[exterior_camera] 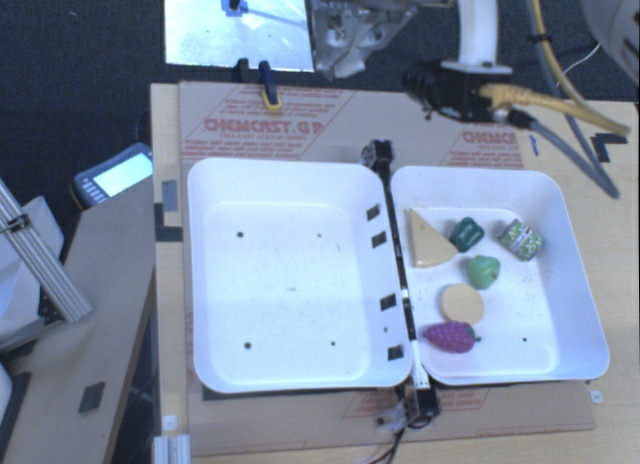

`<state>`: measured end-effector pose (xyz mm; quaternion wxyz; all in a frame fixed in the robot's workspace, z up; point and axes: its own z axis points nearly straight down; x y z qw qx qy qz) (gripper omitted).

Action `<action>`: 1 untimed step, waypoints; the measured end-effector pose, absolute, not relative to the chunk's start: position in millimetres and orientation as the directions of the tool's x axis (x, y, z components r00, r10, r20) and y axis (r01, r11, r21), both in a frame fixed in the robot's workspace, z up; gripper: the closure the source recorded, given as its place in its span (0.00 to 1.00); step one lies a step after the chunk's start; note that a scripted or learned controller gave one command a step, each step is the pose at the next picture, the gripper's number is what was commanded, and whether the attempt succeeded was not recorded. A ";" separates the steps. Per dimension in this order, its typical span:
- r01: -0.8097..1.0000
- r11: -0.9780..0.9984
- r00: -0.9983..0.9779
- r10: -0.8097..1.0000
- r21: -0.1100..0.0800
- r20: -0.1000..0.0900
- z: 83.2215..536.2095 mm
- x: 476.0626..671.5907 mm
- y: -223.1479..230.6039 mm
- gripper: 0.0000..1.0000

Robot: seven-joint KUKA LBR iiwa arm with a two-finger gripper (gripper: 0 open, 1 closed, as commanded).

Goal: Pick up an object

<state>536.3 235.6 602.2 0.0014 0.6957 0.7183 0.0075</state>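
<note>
camera view | gripper [345, 37] above bench, blurred, grip state unclear | purple grapes [450, 336] in right bin [570, 297]

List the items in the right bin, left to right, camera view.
Tan wedge → purple grapes → tan disc → dark green pepper → light green piece → green-and-white can.
</note>
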 end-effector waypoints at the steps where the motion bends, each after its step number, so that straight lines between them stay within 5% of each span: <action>1: 0.999 0.033 -0.033 0.999 0.012 0.008 601.8 536.2 235.6 0.00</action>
